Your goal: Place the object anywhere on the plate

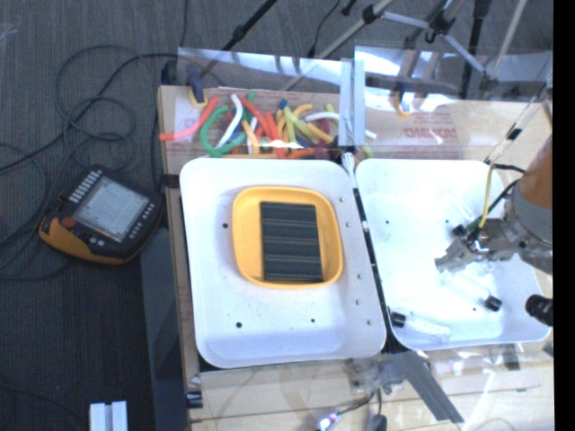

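A yellow plate (241,241) lies in the middle of the left bin (269,335). A dark grey ribbed rectangular block (290,242) rests flat on the plate's centre, its long side running front to back. My gripper (456,257) hangs low over the right bin (404,200), towards that bin's right half, well away from the plate and the block. It is small and partly glared out against the white bin floor. I see nothing held in it.
A clear, slim item (422,323) lies near the right bin's front edge, and a small black piece (491,303) sits close to the gripper. Coloured bent tubes (260,126) are piled behind the left bin. A teach pendant (99,215) lies on the floor at left.
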Tool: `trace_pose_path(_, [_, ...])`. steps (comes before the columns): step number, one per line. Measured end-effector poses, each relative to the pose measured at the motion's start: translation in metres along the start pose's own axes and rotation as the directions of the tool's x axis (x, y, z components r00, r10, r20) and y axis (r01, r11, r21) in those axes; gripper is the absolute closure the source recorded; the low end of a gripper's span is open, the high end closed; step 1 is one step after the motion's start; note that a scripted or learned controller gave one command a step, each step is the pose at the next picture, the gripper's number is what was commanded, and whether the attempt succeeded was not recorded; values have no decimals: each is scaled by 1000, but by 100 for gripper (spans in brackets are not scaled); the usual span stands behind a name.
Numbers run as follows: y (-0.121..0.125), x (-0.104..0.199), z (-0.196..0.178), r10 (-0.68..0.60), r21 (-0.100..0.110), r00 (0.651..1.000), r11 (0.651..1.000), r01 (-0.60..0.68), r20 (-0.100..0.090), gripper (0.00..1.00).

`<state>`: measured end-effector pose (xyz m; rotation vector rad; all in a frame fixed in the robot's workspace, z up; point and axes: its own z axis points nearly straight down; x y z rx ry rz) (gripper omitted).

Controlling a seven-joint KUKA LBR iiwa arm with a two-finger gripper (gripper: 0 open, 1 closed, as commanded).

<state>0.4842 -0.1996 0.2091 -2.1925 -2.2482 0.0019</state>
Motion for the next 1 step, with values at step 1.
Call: trace_pose_path(1, [0, 0, 0, 0, 0, 1000, 1000, 0, 0, 0])
